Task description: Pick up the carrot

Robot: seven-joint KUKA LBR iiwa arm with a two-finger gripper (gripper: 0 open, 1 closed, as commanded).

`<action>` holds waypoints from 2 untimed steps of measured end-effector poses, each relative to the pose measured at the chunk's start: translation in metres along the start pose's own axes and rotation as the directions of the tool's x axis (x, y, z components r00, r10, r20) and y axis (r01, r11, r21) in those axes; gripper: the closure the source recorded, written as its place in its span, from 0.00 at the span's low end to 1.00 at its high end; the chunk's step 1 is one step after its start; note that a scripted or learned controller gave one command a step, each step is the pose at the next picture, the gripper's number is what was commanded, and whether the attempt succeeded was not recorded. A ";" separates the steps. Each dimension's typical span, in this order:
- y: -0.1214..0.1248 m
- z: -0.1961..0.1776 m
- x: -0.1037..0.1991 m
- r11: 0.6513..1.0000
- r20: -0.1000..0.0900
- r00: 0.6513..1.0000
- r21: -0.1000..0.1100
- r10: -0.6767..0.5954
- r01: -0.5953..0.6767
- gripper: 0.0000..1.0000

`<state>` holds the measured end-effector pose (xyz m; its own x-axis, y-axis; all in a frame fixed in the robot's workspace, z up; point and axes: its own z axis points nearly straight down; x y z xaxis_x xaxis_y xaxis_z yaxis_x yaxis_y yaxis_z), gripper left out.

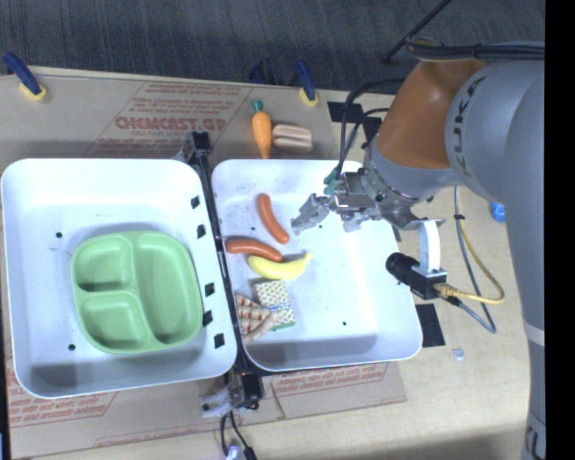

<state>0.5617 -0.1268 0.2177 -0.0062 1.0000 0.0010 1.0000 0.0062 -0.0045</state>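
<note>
Gripper [311, 215] hangs over the right bin [383, 338], just right of a sausage, with nothing between its fingers; whether they stand wide or narrow cannot be told from this slanted view.

Going left to right: 2 shallow white bins sit side by side on a cardboard sheet [163, 113] printed with red lettering. A blue clamp [24, 75] grips the sheet's far left corner. The left bin [29, 257] holds a green divided plate [136, 292] with 3 compartments.

The carrot [261, 132], orange with a green top, lies outside both bins on the cardboard, just beyond the far rim of the right bin near its left corner, green end pointing away from the bin. Just beside it on the right lies a small tan and pink block [292, 138].

Inside the right bin, toward its left side, lie 2 sausages: 1 reddish sausage [273, 218] set at a slant and another sausage [253, 248] lying nearly level below it. A yellow banana [278, 265] touches the lower sausage. Nearer the front rim sits a waffle-patterned toy [264, 307].

The grey arm [489, 151] with its orange band [422, 113] reaches in from the right.
</note>
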 end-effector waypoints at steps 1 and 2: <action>-0.050 0.123 0.020 0.990 0.000 0.990 -0.009 0.143 -0.143 0.00; 0.002 0.011 -0.052 0.964 0.000 0.964 -0.003 0.267 -0.267 0.00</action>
<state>0.5639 -0.1792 0.2062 0.2607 0.9654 -0.0004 0.9654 -0.2607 -0.0013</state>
